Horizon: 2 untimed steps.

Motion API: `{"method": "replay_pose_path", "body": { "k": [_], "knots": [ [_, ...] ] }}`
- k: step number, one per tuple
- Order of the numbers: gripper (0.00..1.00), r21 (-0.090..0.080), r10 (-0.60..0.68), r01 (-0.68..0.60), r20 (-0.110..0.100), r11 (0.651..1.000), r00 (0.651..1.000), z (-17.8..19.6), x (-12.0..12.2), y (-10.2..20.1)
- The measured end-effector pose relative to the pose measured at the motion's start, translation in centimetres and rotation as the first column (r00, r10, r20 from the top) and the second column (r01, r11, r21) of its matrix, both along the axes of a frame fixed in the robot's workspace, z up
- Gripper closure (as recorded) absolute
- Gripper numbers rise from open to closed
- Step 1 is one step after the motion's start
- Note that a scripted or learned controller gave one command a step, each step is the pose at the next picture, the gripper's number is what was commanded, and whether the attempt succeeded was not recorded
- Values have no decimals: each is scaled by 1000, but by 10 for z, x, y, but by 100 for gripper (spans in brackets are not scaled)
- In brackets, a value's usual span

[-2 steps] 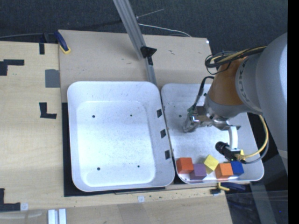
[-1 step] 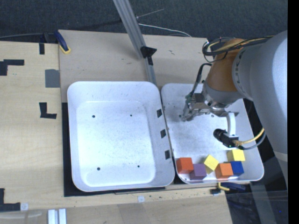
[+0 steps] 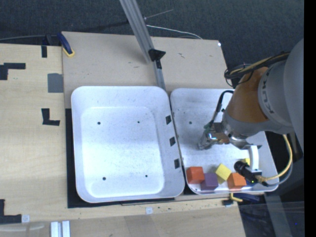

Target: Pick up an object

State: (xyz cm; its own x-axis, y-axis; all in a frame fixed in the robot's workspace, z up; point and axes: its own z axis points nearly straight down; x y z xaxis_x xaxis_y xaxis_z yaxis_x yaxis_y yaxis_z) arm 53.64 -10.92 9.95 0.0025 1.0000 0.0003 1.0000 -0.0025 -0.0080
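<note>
Gripper (image 3: 206, 141) position: inside the right bin (image 3: 192, 107), low over the bin floor near its centre. Finger state cannot be determined from this view. Nothing is visible between the fingers. Objects lie along the near edge of the right bin: an orange block (image 3: 195, 174), with a purple block (image 3: 211, 181) beside it, then a yellow block (image 3: 223, 172), then a second orange block (image 3: 236, 180). All four sit apart from the gripper. The left bin (image 3: 79, 132) adjoins the right bin.

Bench (image 3: 113, 58) with two bins (image 3: 84, 132)
</note>
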Motion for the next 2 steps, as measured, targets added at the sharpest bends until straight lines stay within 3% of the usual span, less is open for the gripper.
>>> {"method": "replay_pose_path", "body": {
  "k": [1,2],
  "knots": [
    [100,-1,-3,3,4,1000,1000,-7,-41,-53],
    [100,0,8,-8,7,1000,1000,-8,-16,-2]
  ]
}}
